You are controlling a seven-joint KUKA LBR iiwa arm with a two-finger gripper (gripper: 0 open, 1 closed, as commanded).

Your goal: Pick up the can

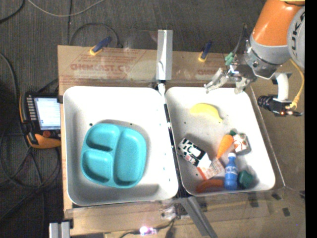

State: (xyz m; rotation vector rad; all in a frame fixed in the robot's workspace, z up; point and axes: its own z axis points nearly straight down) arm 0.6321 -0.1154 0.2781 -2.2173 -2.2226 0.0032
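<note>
Dark carpeted floor (44, 29) strewn with black cables (49, 4) surrounds a brown board bench (114, 66).

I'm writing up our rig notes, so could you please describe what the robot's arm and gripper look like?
The arm has a broad orange band over a rounded grey wrist with dark lettering on its side. A thin cable runs beside it. The gripper is small, of pale metal, with two slim fingers and a green part at its base.

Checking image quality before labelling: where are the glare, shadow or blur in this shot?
Camera view: mild glare whitens the left white bin floor; the teal divided plate casts a soft shadow along its upper edge; the metal two-finger gripper looks slightly blurred; the small red-and-white can stays readable but lacks fine detail.
</note>
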